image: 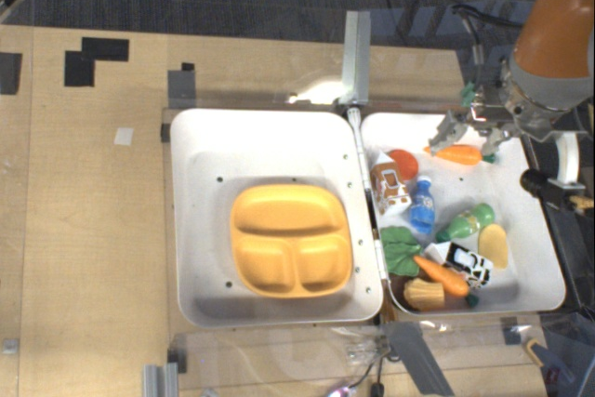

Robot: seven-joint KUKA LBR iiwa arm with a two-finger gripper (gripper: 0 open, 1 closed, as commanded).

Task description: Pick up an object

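Observation:
My gripper (463, 146) hangs over the back of the right bin (539, 228), under the arm's orange band. A small orange toy carrot (454, 154) with a green tip lies crosswise between its two fingertips (442, 135), and the gripper is shut on it. Further objects lie in the same bin below it: a red-orange ball (403, 161), a white and brown box toy (390, 184), a blue bottle (422, 205), a green toy (469, 221), a yellow lemon shape (494, 246) and a second carrot (442, 273).
The left bin (200, 200) holds a yellow divided plate (291, 237). A metal divider post (356, 60) stands between the bins at the back. A green leafy piece (399, 246), a black and white item (470, 263) and a tan piece (425, 295) crowd the right bin's front.

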